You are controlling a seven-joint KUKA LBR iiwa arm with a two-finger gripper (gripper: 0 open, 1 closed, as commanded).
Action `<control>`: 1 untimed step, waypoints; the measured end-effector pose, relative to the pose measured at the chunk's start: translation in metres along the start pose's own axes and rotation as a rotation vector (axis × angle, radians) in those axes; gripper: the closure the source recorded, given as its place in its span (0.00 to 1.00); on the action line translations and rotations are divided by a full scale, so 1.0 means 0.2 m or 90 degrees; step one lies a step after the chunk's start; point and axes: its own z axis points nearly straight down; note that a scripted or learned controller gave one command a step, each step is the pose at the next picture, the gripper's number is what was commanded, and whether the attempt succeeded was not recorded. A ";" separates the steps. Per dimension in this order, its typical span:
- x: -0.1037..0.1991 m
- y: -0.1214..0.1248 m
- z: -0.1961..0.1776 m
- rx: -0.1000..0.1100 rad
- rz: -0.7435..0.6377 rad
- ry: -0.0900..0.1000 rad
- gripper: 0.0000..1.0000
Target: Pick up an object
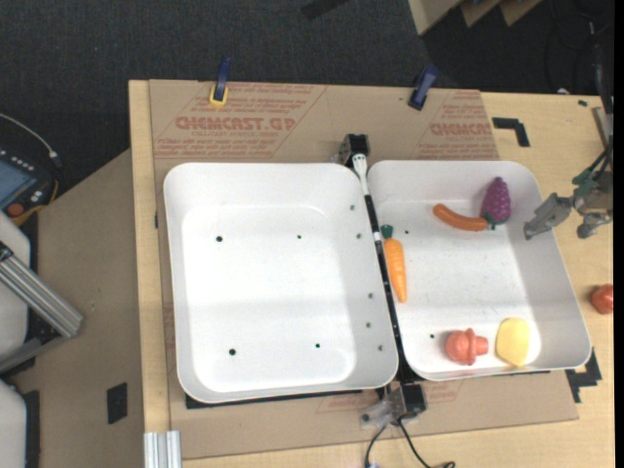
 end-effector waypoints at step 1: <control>-0.01 -0.20 0.76 -0.001 -0.002 0.001 0.00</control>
